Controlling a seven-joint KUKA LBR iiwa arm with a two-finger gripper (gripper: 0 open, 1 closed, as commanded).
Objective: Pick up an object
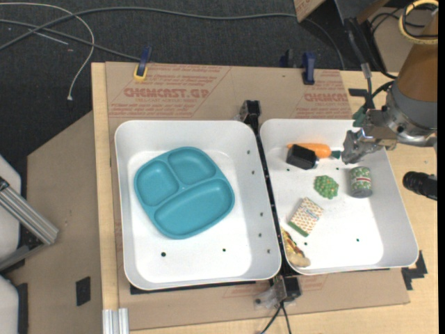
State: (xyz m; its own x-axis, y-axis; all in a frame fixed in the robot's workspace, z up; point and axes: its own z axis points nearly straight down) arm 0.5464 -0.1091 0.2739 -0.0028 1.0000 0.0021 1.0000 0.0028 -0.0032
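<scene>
Teal sectioned plastic plate [183,192]

Board [182,89] under the bins: red print "CHEMCAST GP", legible above the left bin; a second red print at upper right [325,97], partly legible, appears to be the same word. Smaller red lines beside both prints, too small to read. Patterned packet [306,216] and can [361,181]: print illegible.

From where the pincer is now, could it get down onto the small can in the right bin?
Probably yes. The pincer hovers just up and left of the small can, which has bare bin floor around it. The green bumpy ball lies apart to the can's left, so nothing seems to block a descent.
</scene>
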